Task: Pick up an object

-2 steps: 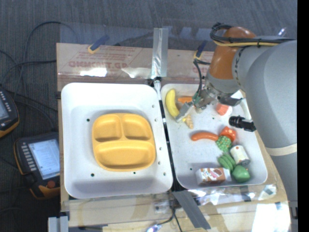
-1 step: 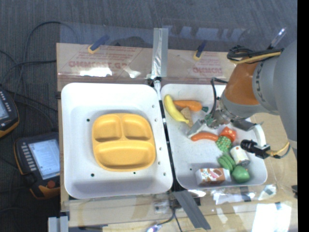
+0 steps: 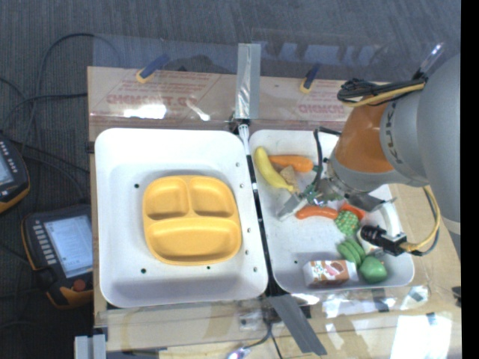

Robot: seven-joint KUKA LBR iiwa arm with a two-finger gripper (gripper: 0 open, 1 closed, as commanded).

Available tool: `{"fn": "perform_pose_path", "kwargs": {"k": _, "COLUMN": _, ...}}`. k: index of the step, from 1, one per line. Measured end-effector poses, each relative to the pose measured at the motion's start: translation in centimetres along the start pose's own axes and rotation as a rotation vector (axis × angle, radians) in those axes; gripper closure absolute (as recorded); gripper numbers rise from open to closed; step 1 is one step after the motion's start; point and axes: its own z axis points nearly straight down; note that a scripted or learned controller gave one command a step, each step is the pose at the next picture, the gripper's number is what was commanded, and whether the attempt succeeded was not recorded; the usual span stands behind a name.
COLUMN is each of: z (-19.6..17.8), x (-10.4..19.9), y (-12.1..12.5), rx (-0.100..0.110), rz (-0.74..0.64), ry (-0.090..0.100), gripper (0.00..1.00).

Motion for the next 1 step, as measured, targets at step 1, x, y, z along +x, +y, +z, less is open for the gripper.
{"fn": "perform_pose_path", "kwargs": {"k": 1, "z": 0.05, "x": 0.07, "y": 0.83, "rx": -0.001, "rz": 0.308, "ry": 0.005, "gripper": 0.00}}
